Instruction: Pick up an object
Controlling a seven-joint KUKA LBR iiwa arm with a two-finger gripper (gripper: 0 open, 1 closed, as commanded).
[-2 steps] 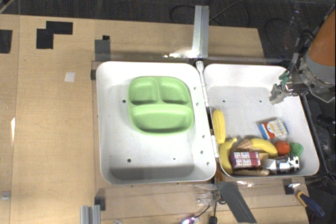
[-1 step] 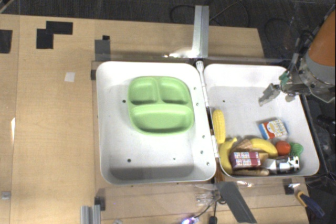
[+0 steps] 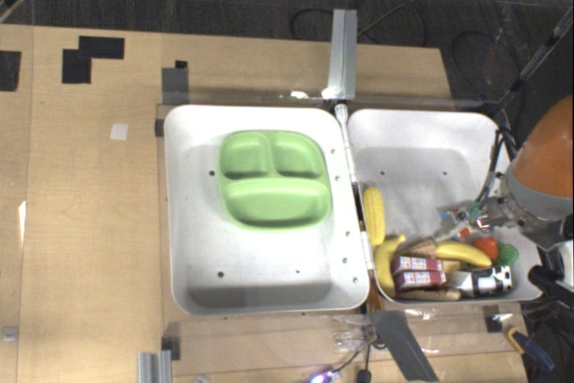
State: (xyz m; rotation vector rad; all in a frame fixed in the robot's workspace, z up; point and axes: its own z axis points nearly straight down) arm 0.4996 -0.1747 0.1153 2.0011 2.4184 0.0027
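Observation:
The right bin [image 3: 421, 148] holds a heap of toy food along its front edge. A yellow corn cob [image 3: 372, 213] lies by its left wall, with a banana [image 3: 386, 261] just in front of it. A second banana [image 3: 463, 254] rests on a maroon and white box [image 3: 420, 273]. A red item [image 3: 486, 246], a small green item [image 3: 509, 252] and a dark can [image 3: 490, 283] sit at the front right. My gripper [image 3: 465, 217] hangs low over the right end of the heap, just behind the second banana. I see nothing clearly held in it.
The left bin [image 3: 188, 220] holds a green divided plate [image 3: 273, 177] near its middle. A metal post [image 3: 343, 49] stands behind the wall between the bins. The arm's orange band [image 3: 549, 150] looms over the right bin's right edge. Cables lie beyond the bench.

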